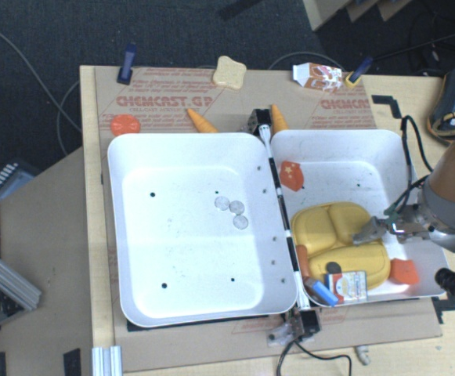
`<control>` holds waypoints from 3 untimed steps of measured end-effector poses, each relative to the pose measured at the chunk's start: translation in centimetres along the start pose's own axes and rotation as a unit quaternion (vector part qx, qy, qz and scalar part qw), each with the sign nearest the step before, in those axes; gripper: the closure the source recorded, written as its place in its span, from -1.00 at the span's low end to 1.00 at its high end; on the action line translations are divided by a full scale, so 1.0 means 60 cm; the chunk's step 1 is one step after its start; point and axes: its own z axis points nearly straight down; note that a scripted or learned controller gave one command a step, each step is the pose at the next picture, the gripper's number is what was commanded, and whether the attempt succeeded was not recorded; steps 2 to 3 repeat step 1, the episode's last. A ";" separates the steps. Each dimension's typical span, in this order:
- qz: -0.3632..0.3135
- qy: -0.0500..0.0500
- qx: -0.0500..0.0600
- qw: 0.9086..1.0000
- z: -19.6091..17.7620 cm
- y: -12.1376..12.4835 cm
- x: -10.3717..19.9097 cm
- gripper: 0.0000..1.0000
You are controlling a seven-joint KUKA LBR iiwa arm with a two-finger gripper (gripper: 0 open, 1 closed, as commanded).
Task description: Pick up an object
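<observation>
One gripper [370,231], fingers' state unclear, touches the yellow toy [338,244], lying lengthwise upper-left to lower-right.

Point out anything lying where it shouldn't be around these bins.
Several items sit outside the bins on the cardboard behind them: a bread slice, a crumpled wrapper, two orange carrot-like pieces and an orange disc. The right bin is crowded at its near end.

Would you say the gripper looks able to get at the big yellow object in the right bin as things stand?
Probably yes. The gripper is already at the right edge of the yellow object in the right bin, with nothing between them. The small carton and the blue item lie at its near edge, away from the approach.
</observation>
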 end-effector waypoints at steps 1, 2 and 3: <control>0.001 -0.010 -0.010 1.000 0.048 0.111 0.066 -1.00; 0.001 -0.010 -0.010 1.000 0.048 0.111 0.066 -1.00; 0.001 -0.010 -0.010 1.000 0.048 0.111 0.066 -1.00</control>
